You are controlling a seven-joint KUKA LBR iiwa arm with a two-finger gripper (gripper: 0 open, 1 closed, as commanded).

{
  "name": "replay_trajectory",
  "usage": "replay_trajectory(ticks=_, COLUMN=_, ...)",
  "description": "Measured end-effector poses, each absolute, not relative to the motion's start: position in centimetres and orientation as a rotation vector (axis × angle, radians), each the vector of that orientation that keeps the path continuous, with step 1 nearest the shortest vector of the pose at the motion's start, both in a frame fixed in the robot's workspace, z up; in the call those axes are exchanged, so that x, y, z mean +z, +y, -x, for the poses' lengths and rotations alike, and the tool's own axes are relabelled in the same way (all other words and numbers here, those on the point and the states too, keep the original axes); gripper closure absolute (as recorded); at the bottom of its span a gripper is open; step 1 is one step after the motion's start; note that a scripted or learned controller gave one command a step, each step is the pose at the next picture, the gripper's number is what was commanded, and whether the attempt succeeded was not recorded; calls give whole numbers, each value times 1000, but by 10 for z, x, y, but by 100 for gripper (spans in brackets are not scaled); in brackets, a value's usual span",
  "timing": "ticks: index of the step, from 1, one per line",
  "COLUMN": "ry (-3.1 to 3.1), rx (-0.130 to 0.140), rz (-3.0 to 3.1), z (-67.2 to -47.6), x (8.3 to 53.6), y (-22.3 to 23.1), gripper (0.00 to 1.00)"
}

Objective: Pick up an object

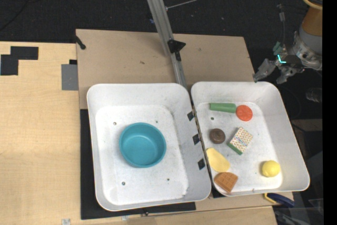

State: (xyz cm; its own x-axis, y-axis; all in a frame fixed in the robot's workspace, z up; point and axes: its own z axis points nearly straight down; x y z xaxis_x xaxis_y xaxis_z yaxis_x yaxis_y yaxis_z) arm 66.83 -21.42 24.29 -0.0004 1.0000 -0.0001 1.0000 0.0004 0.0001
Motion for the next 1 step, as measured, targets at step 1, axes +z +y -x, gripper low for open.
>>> replay_trajectory(ticks=1, ry=2222, rx=0, rz=-2221, z=-668, x=243, y=-214, gripper=0)
